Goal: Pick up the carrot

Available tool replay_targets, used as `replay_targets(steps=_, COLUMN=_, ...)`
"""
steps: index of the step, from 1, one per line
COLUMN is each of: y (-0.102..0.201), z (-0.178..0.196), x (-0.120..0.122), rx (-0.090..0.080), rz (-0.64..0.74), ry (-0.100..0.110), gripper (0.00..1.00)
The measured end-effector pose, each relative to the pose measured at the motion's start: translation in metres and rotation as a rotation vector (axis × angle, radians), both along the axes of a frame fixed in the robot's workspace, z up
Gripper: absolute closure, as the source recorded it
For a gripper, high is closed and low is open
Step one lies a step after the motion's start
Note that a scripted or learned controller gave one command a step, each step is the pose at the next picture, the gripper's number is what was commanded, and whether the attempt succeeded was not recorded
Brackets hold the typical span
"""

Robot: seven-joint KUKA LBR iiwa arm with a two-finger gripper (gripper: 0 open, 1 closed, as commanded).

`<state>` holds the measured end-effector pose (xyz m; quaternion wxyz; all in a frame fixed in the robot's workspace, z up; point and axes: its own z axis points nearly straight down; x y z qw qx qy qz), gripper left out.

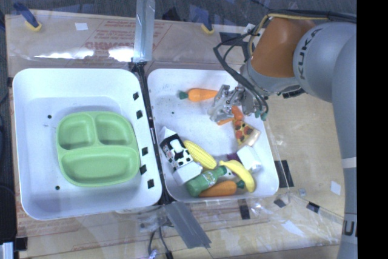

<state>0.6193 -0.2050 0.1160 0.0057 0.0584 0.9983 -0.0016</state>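
While the gripper (225,107) hangs low in the right bin (182,79), the carrot (202,94) lies just left of its fingers, at the far side. Nothing sits between them; whether they are spread or closed, I cannot tell.

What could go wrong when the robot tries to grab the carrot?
1. The gripper sits right beside the carrot, so it might bump it away.
2. The pizza slice lies close below, so it might get caught instead.
3. Another orange piece sits near the banana; the robot could pick wrongly.
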Motion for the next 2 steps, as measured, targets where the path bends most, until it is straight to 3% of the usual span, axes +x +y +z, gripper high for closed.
replay_targets(steps=1, y=0.002, z=0.011, x=0.002, rx=-0.002, rz=0.008, ry=-0.006, gripper=1.0)
replay_targets(steps=2, y=0.07, z=0.045, x=-0.025, rx=0.004, rz=0.144, ry=0.009, gripper=1.0)
